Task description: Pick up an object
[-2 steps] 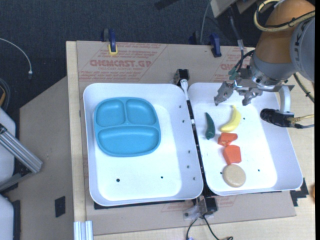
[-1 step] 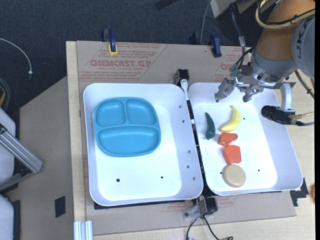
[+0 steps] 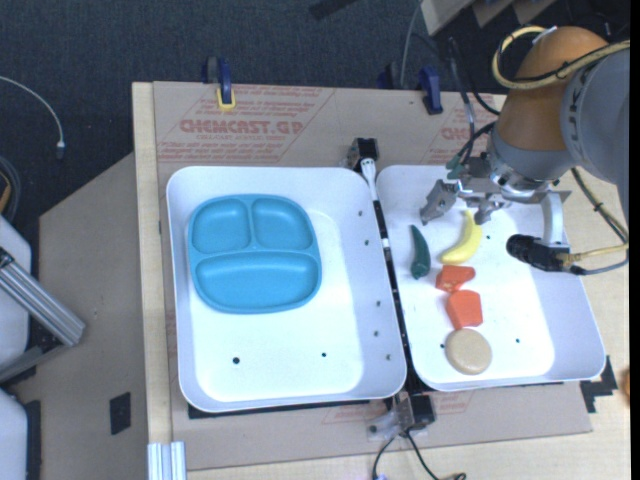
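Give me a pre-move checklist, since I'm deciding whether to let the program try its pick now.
1. Targets present in the right bin: ok; banana, green pepper, two orange pieces, tan round piece.
2. Gripper over that bin, above the banana's upper end: ok.
3. Nothing held between the fingers: ok.
4. Banana free of neighbours: not ok, its lower end meets the upper orange piece.
5. Blue divided plate away in the left bin: ok.

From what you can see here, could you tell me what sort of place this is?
Probably a robotics lab bench: two white bins clamped on a board, toy food like a banana, and loose cables.
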Controlling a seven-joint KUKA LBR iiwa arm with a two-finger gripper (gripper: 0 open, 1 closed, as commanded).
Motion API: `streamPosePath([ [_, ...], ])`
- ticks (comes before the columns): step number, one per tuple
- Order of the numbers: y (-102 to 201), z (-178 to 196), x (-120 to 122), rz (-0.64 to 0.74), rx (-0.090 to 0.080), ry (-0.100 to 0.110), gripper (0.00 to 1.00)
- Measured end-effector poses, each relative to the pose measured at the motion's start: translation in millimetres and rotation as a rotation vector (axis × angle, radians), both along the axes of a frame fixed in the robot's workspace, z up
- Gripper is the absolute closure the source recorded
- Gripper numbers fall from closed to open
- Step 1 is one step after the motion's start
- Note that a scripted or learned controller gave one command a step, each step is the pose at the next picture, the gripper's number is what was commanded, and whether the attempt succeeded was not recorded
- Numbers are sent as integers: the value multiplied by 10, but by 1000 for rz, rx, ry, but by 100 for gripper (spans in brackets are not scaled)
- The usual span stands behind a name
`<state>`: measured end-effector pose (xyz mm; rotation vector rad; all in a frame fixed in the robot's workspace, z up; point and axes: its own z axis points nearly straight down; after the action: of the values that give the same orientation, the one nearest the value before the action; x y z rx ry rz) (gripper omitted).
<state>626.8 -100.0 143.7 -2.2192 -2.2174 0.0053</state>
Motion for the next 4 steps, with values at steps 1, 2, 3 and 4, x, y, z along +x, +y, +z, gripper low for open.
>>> streamPosePath([
  [1,6,-519,-2,1,0,-2,0],
  [2,6,-396,6,0,-1,-6,100],
  [3,12,35,65,1,-2,-9,100],
  [4,8,452,56,2,-2,-9,100],
])
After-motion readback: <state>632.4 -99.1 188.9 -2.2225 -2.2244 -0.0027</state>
